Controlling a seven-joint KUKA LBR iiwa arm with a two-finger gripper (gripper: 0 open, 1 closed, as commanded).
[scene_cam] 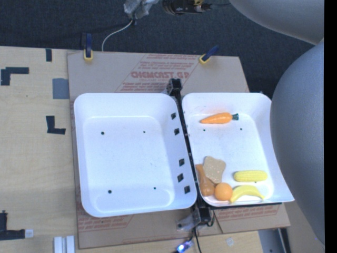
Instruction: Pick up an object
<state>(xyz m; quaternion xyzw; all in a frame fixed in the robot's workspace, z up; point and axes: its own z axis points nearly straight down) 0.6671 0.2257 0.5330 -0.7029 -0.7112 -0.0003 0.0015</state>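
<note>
The right bin (239, 146) holds a carrot (216, 118) near its far side. At its near end lie a slice of bread (214, 168), a brown roll (204, 181) partly under the bread, an orange (223, 192), a banana (246, 194) and a corn cob (249, 176). My gripper (138, 1) hangs high at the top edge of the camera view, beyond the bench and far from both bins, with nothing seen in it. The grey arm (303, 115) curves down the right side.
The left bin (126, 152) stands beside the right one, joined by a black divider strip (180, 141). Both rest on a cardboard sheet (158, 75) held by clamps (87, 52) at its far corners. A white cable (113, 33) trails from the gripper.
</note>
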